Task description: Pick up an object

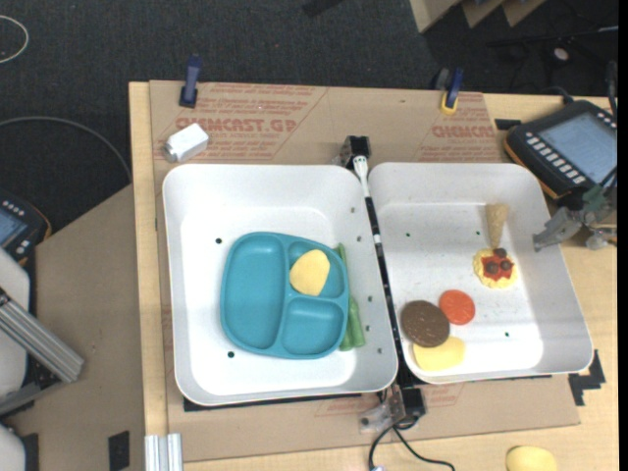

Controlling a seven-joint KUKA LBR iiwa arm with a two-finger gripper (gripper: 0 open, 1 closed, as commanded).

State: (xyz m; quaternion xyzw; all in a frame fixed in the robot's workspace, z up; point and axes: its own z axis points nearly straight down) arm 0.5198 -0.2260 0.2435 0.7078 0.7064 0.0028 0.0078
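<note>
Dark carpet surrounds the desk, where the tool is poised at the right bin rim – finger spread cannot be told – with the orange disc left of it, presumably for reach.

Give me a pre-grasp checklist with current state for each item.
1. Targets visible in right bin: ok; brown disc, orange disc, yellow piece, cone.
2. Brown disc free of neighbours: not ok, it overlaps the yellow piece.
3. Cone isolated: ok.
4. Gripper over right bin: ok, at its right rim.
5. Finger state: cannot tell.
6. Teal tray holds yellow item: ok.
</note>
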